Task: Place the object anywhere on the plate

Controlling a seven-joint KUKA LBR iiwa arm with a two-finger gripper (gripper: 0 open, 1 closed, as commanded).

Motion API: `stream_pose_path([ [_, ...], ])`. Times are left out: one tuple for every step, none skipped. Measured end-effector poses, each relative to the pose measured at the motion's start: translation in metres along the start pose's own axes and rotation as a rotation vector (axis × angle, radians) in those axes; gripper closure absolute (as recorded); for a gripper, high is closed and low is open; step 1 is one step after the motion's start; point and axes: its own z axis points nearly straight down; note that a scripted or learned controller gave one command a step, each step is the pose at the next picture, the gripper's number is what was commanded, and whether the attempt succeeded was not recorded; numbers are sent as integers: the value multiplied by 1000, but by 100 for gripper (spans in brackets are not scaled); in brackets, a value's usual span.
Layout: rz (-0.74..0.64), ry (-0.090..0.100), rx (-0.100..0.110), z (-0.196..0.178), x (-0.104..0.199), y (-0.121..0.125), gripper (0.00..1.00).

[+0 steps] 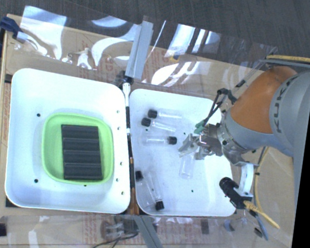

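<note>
Gripper (193, 146): over right bin (212, 206), fingers' state cannot be told | clear vials (161, 140): scattered in that bin | green plate (50, 134): left bin (28, 91), holding black block (82, 151)

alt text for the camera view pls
The arm's gripper hangs low over the right bin, among scattered clear vials with black caps. In the left bin, a green plate holds a dark ridged block.

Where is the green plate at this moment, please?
In the camera view, the green plate lies in the left white bin, near its middle, with a dark ridged block on it. The pincer is over the right bin.
</note>
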Motion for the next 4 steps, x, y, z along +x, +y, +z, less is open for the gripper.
stream_pose_path([
  [-268,0,0,30,60,35,100],
  [-405,0,2,14,121,0,100],
  [-552,-1,-1,14,168,8,100],
  [-552,-1,-2,14,168,8,0],
])
